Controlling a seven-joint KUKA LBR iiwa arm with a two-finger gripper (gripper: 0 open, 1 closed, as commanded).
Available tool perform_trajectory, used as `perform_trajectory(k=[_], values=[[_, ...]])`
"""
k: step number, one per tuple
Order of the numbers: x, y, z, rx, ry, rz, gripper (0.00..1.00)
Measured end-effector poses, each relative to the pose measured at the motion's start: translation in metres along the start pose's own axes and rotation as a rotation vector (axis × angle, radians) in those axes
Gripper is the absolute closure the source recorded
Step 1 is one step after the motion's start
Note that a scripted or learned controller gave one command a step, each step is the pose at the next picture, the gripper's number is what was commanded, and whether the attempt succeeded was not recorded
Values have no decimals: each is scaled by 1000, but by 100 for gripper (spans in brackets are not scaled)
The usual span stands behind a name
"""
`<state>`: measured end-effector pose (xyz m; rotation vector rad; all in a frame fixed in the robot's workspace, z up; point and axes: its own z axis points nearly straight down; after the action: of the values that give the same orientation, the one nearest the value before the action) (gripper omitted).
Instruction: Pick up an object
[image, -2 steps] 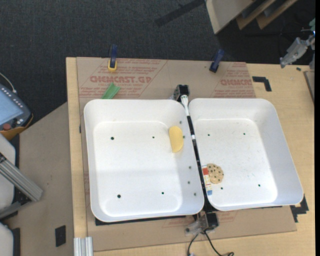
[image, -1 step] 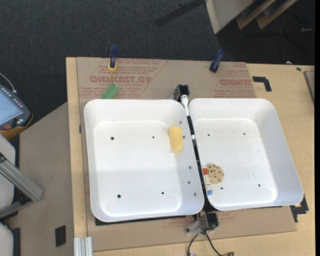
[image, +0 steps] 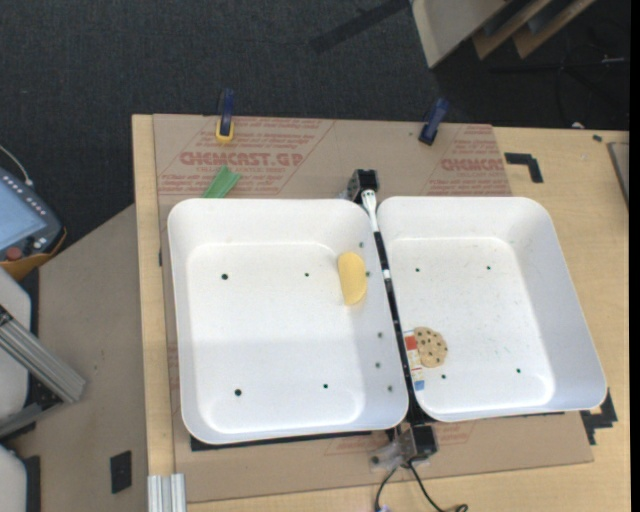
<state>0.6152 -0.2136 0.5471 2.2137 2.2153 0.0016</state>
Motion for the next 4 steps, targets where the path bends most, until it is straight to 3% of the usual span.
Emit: perform_trajectory(k=[1, 2, 3, 4], values=[[50, 0, 101, 18, 10, -4, 100], [129, -29, 176, 17, 11, -7, 100], [184, -58, 240, 17, 9, -5, 100], [233, -73, 269, 14, 8, -4, 100]])
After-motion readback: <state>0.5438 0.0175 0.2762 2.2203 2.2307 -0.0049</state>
